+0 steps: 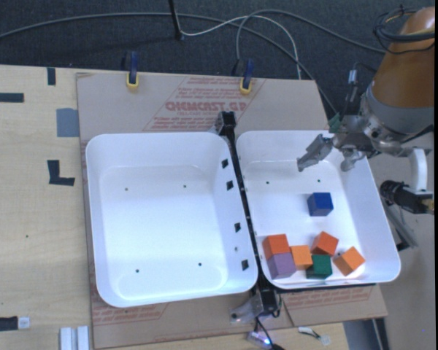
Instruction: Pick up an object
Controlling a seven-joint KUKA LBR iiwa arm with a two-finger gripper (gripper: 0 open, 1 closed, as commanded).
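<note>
The arm, grey with an orange band near its top, comes in from the right side and ends above the far part of the right bin. Its pincer hangs over the bin's far right corner. The two fingers stand apart, one pointing toward the bin's middle and one close to the right wall, and nothing is between them.

All the small things are in the right bin. A blue cube sits alone on the bin floor, nearer to the viewer than the pincer and apart from it. The others make a group along the near wall of the same bin. An orange cube is at the left end of this group, and a purple cube touches it on the near side. Just beside these is a smaller orange block. A green cube is next, with another orange cube just behind it. One more orange block lies at the right end, near the bin's near right corner.

The left bin stands touching the right bin along a dark joint. Both bins rest on a cardboard sheet on the worktop, and two clamps, one at, hold the far edge of the sheet.
</note>
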